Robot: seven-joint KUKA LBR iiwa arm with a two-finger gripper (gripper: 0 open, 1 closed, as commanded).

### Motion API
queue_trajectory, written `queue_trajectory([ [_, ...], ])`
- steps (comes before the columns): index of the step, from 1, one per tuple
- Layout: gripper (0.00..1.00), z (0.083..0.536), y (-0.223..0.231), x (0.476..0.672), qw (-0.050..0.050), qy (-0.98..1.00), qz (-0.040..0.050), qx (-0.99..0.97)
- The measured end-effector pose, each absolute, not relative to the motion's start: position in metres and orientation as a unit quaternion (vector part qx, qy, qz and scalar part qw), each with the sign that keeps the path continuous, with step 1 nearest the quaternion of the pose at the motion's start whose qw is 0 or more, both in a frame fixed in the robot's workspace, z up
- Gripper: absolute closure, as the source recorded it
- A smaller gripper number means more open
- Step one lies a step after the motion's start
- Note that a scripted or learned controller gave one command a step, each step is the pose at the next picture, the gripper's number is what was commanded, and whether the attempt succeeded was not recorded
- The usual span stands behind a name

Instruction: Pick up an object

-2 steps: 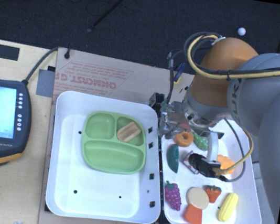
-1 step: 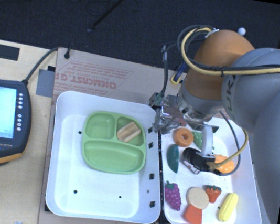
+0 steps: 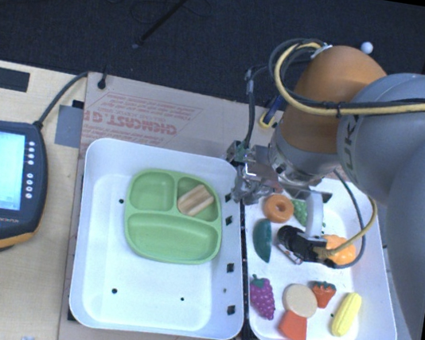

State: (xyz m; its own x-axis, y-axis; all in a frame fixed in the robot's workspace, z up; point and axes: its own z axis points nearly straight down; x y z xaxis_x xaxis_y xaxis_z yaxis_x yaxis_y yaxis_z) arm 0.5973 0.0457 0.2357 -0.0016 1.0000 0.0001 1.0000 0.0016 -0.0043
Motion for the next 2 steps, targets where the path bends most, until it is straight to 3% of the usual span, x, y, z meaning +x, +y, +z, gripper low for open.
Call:
queue_trajectory([
  [2,1.0,0.2232,0.0495,0.6009,0.001,-0.709,0.0011,-0.705],
])
